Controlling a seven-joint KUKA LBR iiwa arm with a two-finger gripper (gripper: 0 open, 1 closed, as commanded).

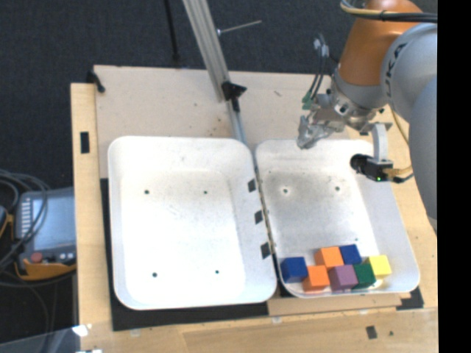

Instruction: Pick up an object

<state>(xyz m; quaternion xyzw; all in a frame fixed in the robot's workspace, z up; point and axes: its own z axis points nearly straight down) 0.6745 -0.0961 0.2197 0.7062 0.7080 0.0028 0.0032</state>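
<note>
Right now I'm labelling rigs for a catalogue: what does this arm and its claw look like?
The arm is smooth, rounded grey with an orange band above the wrist. Thin cables loop beside the wrist. The claw is small, metallic grey. A black module with a green light hangs beside it.

Coloured blocks [335, 268] crowded along right bin's [383, 197] near edge, open floor behind them, slanted metal rail [210, 46] over divider

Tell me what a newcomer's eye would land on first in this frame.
First, the cluster of coloured blocks, blue, orange, purple, green and yellow, packed into the near corner of the right bin. Next, the grey arm with its orange band coming in from the upper right, its gripper poised over that bin's far edge, well away from the blocks. The left bin sits alongside, touching the right one.
</note>
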